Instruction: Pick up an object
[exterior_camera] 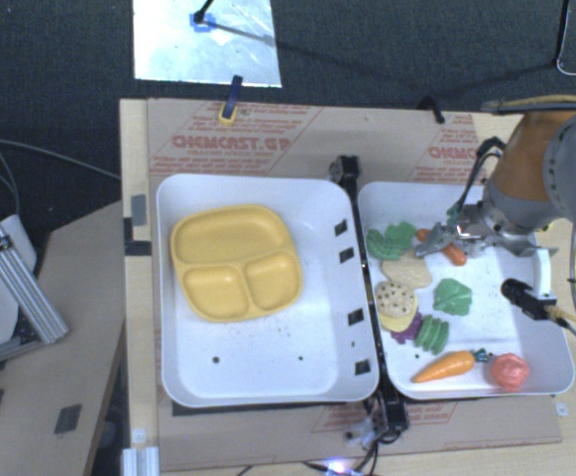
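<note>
Toys of moulded plastic are lying scattered in the right bin (550, 370), and I am hanging my gripper (444, 241) over the ones near its far-left corner. How far it is open, and whether it has hold of anything, I cannot tell, because the metal tip is blurring into the clutter beneath it. Just under that tip an orange piece (454, 255) is sitting, small and partly covered, so I am not naming it more closely. Beside it, toward the bin's left wall, a green leafy toy (392, 239) is lying against a pale cookie-like disc (407, 271). Nearer the front edge are a speckled biscuit (395, 303), a green leaf piece (453, 297), a toy carrot (445, 366) and a pink tomato-like ball (509, 370).

I am judging all of these light, stiff and rather slick, unlikely to break but apt to squirt sideways out of a pinch. The orange piece looks best taken across its narrow width; the neighbours are crowding it. In the left bin (268, 375) a yellow divided plate (235, 262) is resting.
</note>
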